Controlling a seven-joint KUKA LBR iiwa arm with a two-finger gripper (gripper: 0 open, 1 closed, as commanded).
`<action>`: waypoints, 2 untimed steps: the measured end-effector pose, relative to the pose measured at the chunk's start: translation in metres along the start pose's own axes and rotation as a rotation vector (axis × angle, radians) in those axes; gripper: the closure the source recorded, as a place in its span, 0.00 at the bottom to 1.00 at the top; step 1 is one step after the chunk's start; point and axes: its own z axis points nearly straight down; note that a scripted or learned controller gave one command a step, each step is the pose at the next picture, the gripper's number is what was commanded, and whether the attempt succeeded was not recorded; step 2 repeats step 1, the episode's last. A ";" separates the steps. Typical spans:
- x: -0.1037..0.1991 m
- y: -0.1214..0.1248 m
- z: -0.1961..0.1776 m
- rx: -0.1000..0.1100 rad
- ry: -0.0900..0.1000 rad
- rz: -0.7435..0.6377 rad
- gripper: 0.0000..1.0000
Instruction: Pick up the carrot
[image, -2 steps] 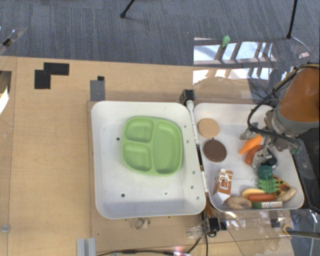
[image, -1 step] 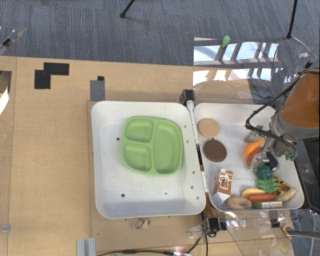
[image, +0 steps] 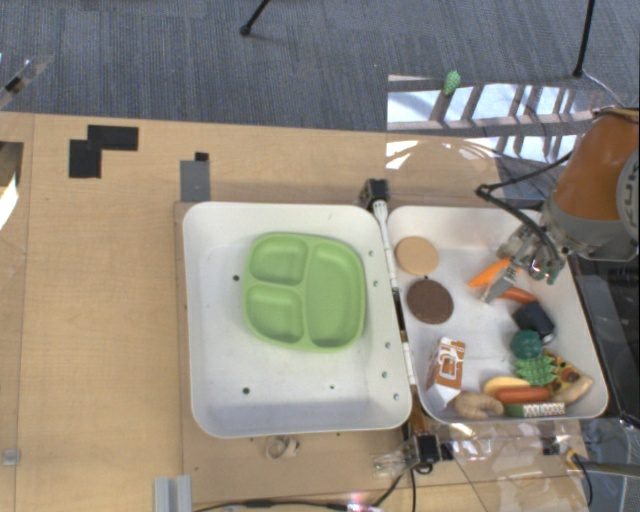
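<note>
1. The wooden bench (image: 100, 330) carried two white bins; the left bin (image: 215, 400) held a green divided plate (image: 305, 290).
2. The carrot (image: 490, 273) lay in the right bin (image: 465, 225), toward 2 o'clock from the bin's centre.
3. The gripper (image: 518, 268) stood over the carrot's 3 o'clock end, touching or just above it.
4. Jaw opening could not be determined.
5. Other toy foods (image: 520, 385) lay grouped at 5 o'clock.

The bench (image: 100, 330) looks like pale matt wood. Both bins (image: 300, 410) are smooth white plastic with a slight sheen. The green plate (image: 305, 290) is glossy moulded plastic. At three o'clock the arm (image: 600, 190) has a smooth orange band; its gripper (image: 525, 262) looks metallic. The carrot (image: 490, 273) looks like smooth orange plastic.
</note>
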 end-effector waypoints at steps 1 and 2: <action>-0.003 0.003 -0.014 -0.003 -0.013 -0.008 1.00; -0.003 0.003 -0.014 -0.003 -0.013 -0.008 1.00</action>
